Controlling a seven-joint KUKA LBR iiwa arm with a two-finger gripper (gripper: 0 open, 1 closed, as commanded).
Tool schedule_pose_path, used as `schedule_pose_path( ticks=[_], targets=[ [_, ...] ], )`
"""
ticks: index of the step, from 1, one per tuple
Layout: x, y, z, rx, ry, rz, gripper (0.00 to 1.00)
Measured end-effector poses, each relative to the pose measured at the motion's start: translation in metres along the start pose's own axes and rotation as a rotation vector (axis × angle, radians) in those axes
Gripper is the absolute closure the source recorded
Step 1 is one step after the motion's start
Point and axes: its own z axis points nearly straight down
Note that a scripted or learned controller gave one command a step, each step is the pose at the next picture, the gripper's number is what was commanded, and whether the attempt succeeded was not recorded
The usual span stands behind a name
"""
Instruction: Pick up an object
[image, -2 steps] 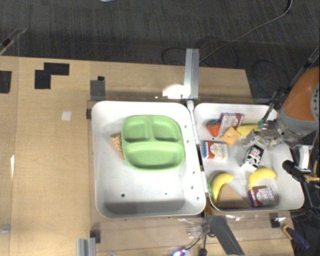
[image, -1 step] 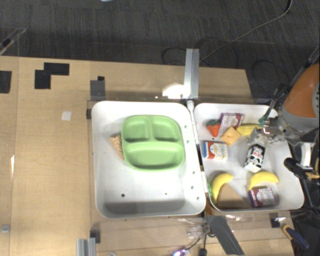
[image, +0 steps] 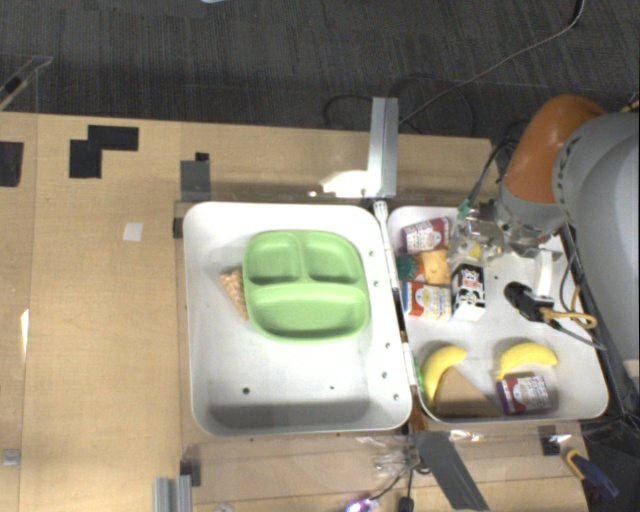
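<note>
Cartons (image: 452, 292) and small packs lie in the right bin (image: 590, 400), just below the gripper (image: 478, 235). They look light and stiff-sided, best pinched across the narrow faces; the bananas (image: 527, 357) are softer and curved. Labels are too blurred to read. Whether the gripper is apart or together, I cannot tell.

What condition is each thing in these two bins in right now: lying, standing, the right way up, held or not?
Green tray: flat, right way up, compartments bare.
Cracker: flat, partly under the tray.
Left banana: lying loose.
Right banana: lying loose.
Jar: on its side.
Gripper: above the right bin's far end; grip unclear.
</note>
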Motion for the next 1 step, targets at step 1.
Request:
schedule_pose_path(
  ticks=[1],
  targets=[
    [0.0398, 0.0045, 0.0026, 0.015, -0.008, 0.081, 1.00]
  ],
)
